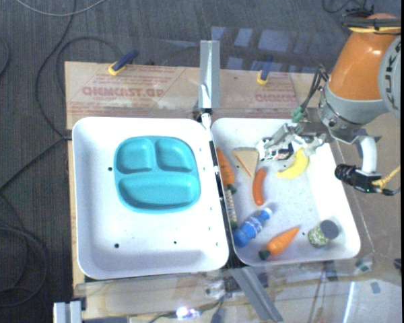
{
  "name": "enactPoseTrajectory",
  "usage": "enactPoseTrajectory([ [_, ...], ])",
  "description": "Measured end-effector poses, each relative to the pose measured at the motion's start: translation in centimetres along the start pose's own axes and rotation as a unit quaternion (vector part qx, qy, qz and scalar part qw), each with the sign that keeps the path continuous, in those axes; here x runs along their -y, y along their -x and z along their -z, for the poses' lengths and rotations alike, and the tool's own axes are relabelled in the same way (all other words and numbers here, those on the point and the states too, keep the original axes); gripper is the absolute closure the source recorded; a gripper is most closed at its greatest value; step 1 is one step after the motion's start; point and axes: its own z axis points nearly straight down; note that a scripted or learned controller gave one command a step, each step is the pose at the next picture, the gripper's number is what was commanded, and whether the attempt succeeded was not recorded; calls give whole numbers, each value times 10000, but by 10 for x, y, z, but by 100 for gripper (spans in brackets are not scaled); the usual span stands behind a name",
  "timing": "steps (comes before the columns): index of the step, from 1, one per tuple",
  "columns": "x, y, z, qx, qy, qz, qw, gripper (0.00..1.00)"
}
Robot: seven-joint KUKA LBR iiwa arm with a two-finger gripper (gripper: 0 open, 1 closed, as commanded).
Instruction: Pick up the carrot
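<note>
The fingers (281,148), whose state cannot be told from this angle, hover at the far end of the right bin (347,231), just beside a banana (293,166) and a bread wedge (246,159). The approach is judged unfinished: the carrot (281,241) lies well apart toward the near wall, beyond a red sausage (258,186), beside a blue bottle (251,227). Farther off, the left bin (94,247) holds a turquoise divided plate (157,173).
</note>
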Motion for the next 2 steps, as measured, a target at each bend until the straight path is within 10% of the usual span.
enactPoseTrajectory([
  [1,62,-1,-86,-4,-3,1269,9919,0],
  [2,46,29,-70,2,8,2098,9778,0],
])
